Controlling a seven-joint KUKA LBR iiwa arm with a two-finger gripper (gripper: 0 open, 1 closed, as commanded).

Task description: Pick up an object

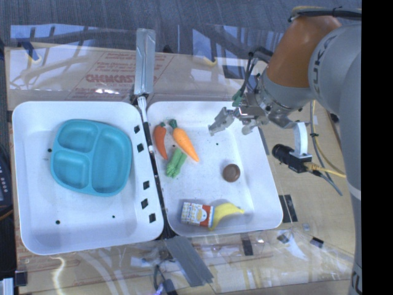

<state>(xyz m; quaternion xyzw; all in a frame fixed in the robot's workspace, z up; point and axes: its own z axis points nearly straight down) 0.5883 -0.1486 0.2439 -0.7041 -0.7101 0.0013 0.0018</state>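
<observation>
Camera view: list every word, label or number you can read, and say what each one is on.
"CHEMCAST", or close to it, in faint red: on the clear sheet behind the left bin.
Smaller red lines above it: too blurred to read.
Dark letters on the arm, cut by the edge: not readable as a word.
Print on the small carton in the right bin: too small to read.

The arm (pixel 319 48) is cut off by the top and right edges of the view. The gripper (pixel 236 118) is too small to tell how its fingers stand. By the right bin's (pixel 261 201) near edge, the banana (pixel 226 212) hides one end of a small carton (pixel 195 213) (print too small to read).
</observation>
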